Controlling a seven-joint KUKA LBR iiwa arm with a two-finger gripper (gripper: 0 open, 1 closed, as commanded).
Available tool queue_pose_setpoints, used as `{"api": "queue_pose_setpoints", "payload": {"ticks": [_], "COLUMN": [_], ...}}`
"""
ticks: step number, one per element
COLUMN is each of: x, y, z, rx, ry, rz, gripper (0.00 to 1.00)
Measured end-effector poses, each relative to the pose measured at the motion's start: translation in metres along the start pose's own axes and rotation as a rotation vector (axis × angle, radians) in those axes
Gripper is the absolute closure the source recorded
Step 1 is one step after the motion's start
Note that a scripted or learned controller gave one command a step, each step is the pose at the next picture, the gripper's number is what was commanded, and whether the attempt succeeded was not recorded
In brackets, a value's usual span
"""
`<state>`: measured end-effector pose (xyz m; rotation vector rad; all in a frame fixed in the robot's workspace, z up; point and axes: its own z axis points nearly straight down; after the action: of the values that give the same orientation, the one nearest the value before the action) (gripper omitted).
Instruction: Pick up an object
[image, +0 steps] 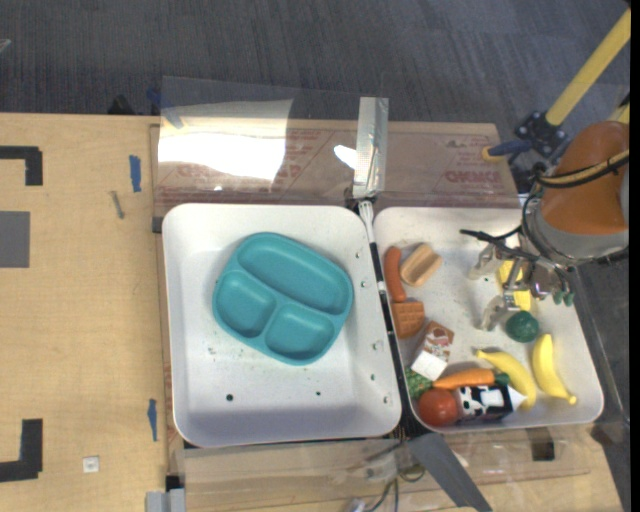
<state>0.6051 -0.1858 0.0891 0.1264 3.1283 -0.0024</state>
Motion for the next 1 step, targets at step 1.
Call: {"api": "queue_pose_setpoints", "payload": {"ticks": [1], "x": [-0.0045], "y": [0.0007], "z": [-0.0142], "rx": [0.002], "ry": [-0.015], "rz": [-0.001], "gripper": [1.00]}}
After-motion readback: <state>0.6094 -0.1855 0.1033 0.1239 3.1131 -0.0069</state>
